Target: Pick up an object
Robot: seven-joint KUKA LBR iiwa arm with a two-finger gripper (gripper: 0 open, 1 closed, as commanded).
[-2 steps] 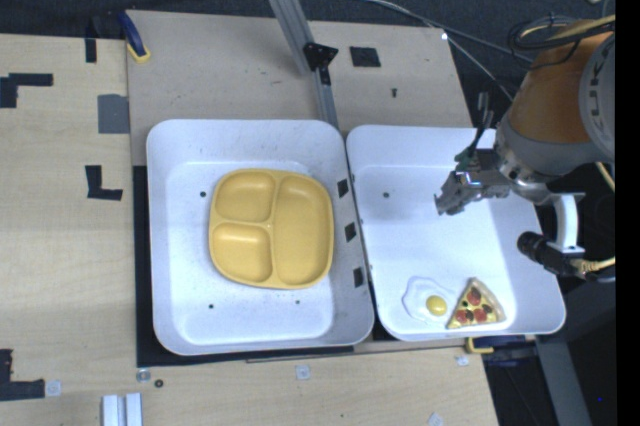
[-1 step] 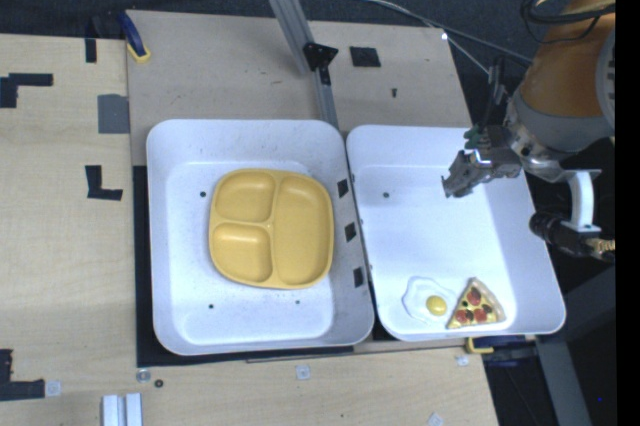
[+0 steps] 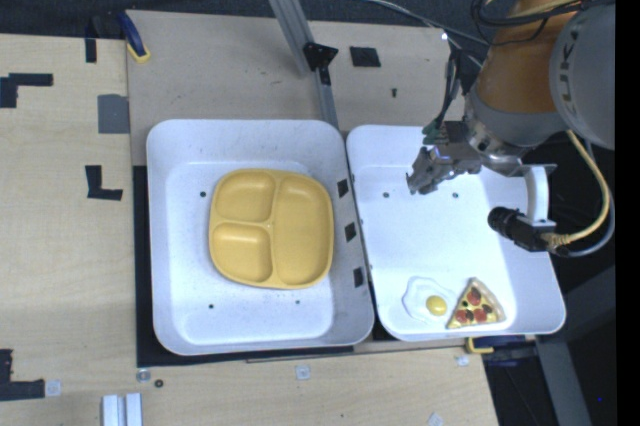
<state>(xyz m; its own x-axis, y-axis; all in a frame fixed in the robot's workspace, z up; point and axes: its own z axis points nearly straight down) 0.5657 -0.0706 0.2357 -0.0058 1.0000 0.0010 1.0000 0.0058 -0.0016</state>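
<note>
Hand (image 3: 427, 176) hovers over right bin (image 3: 395, 244), finger state unclear; fried egg (image 3: 428, 300), pizza slice (image 3: 474, 306) toward near edge, well apart.

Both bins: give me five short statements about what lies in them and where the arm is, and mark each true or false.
1. The yellow divided plate lies in the left bin. True.
2. The fried egg and the pizza slice sit in separate bins. False: both lie in the right bin, side by side near its front edge.
3. The gripper hangs over the right bin's far part. True.
4. The pizza slice is on the plate. False: the plate carries nothing.
5. The gripper is directly above the fried egg. False: it is well away from it.
</note>
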